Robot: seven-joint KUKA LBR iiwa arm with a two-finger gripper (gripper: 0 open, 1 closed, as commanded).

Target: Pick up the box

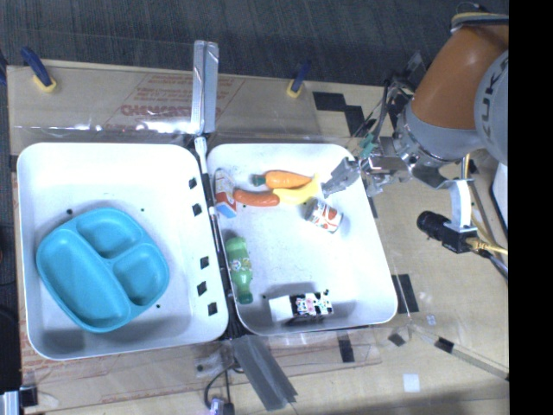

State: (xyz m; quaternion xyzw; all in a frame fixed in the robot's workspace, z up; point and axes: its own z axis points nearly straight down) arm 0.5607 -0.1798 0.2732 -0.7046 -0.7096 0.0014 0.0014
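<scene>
The box (302,305), white with a black-and-white printed end, lies on its side near the front wall of the right bin (376,271). My gripper (339,180) hangs over the bin's far right corner, well away from the box. It sits just above a small red-and-white can (325,216) and beside the yellow end of a banana-like piece (298,195). Nothing shows held in it.
An orange carrot (287,179) and a red sausage (255,199) lie at the back of the right bin. A small red-and-white item (224,197) leans at its left wall, and a green bottle (238,269) lies below that. The left bin (52,158) holds a blue divided plate (101,268).
</scene>
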